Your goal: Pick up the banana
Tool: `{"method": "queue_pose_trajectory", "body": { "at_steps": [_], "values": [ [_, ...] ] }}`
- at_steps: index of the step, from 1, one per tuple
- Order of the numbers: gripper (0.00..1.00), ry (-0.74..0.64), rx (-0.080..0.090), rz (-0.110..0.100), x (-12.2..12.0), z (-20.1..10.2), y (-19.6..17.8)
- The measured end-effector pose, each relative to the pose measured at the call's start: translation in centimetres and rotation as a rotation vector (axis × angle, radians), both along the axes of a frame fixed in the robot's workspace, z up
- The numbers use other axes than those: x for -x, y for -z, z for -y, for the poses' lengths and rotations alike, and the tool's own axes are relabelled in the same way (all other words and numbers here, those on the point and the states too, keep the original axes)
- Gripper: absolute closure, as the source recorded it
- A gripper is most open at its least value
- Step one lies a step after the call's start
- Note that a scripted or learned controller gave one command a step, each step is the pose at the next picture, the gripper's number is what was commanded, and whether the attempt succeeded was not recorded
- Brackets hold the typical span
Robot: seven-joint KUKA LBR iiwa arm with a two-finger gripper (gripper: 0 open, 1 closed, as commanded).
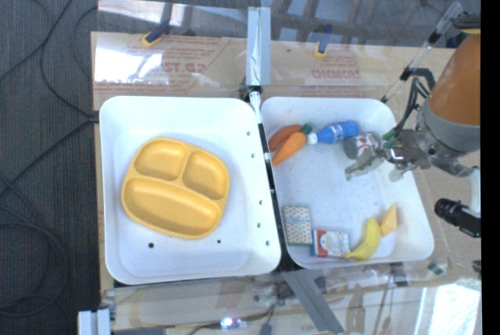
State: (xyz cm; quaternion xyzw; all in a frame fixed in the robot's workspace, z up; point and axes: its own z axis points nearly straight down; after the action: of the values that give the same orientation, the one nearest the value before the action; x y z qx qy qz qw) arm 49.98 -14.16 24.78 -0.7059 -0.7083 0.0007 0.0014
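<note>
So the worktop (117, 72) carries two white bins side by side. The left bin (109, 169) holds a big yellow divided plate (176, 187), three compartments, sitting pretty much dead centre in it. The right bin (312, 177) has all the small stuff.

The arm (465, 91) comes in from 3 o'clock, grey with that orange band, and the hand (375, 162) hovers over the upper right part of the right bin. Its fingers look spread apart with nothing between them.

The banana (367, 241) is down at about 5 o'clock in the right bin, lying near the front wall, well apart from the hand. Just beside it at its 1 o'clock is a small yellow-orange chunk (388, 219), can't tell what it is exactly. At the banana's 9 o'clock, touching or nearly so, is a little red and white carton (330, 243), and further that way a checkered packet (296, 224).

Up at 11 o'clock in that bin there's a carrot (286, 144), and right next to it a blue bottle (336, 132) lying on its side. A small can (362, 144) sits just by the hand.
</note>
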Motion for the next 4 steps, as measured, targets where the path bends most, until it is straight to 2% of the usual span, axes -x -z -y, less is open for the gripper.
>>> {"method": "queue_pose_trajectory", "body": {
  "at_steps": [1,2,3,4],
  "values": [
    [0.0,-0.039,0.0,0.0,1.6,4.8,10.5],
    [0.0,0.153,-0.001,-0.001,1.6,3.2,12.4],
    [0.0,0.03,-0.002,0.016,1.0,6.6,15.4],
    [1.0,0.033,0.013,0.025,0.9,7.0,14.4]
  ]
}}
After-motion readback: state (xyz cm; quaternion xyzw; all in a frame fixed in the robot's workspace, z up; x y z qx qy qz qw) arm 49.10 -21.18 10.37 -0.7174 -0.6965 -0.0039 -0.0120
